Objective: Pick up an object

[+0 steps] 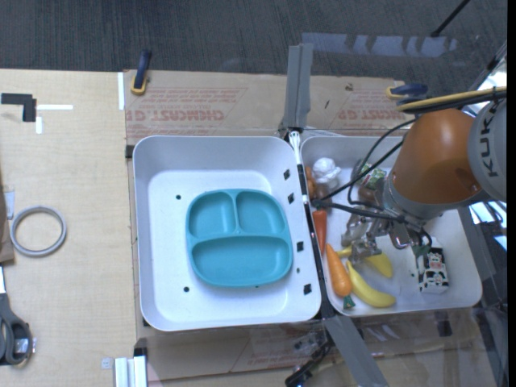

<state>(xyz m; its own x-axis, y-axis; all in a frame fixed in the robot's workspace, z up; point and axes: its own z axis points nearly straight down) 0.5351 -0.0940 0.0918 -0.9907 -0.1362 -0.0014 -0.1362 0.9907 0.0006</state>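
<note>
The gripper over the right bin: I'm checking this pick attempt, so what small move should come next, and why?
Probably a short, straight descent. The gripper hangs just above the bananas in the right bin, with the carrot at their left and a small cow-patterned carton at their right. Nothing shows between its fingers, so the pick is not yet made.

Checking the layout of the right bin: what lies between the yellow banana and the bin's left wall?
In the camera view, an orange carrot lies between the yellow banana and the right white bin's left wall.
</note>
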